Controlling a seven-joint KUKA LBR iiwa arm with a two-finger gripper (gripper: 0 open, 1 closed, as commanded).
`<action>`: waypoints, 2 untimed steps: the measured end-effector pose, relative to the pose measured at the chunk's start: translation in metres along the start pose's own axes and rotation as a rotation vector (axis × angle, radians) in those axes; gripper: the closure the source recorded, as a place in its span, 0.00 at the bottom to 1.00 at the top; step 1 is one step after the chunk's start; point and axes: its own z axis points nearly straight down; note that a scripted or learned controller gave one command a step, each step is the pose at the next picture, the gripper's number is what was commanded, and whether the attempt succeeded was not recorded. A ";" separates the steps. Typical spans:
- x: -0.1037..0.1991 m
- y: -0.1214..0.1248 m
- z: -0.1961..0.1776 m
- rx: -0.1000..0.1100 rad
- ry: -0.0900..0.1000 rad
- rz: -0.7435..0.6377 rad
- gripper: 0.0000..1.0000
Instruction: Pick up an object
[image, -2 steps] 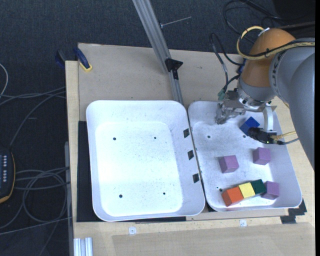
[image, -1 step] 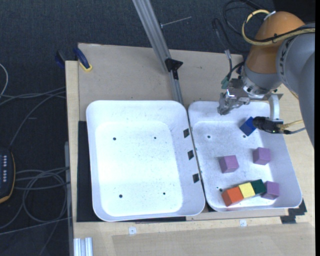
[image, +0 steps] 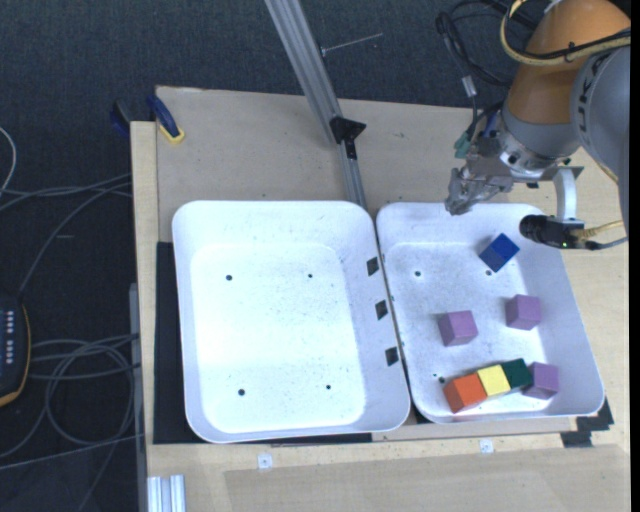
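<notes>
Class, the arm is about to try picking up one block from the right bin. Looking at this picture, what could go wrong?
1. The orange block, yellow block and green block sit packed in a row, so fingers may not fit between them.
2. That row lies against the right bin's near wall, which could block the gripper.

Grey-cased arm (image: 610, 90) with a broad orange band (image: 560, 60) above the wrist. Black cables looped beside the orange section. Silver metal wrist flange below, with small blue and green fittings at its side. Dark grey two-finger gripper (image: 460, 203) of bare metal. Small black module (image: 548, 230) with a green light, hung off a white bracket.
</notes>
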 end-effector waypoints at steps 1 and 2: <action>0.053 -0.004 -0.003 0.007 0.003 -0.005 1.00; 0.102 -0.021 0.000 0.010 0.003 -0.004 1.00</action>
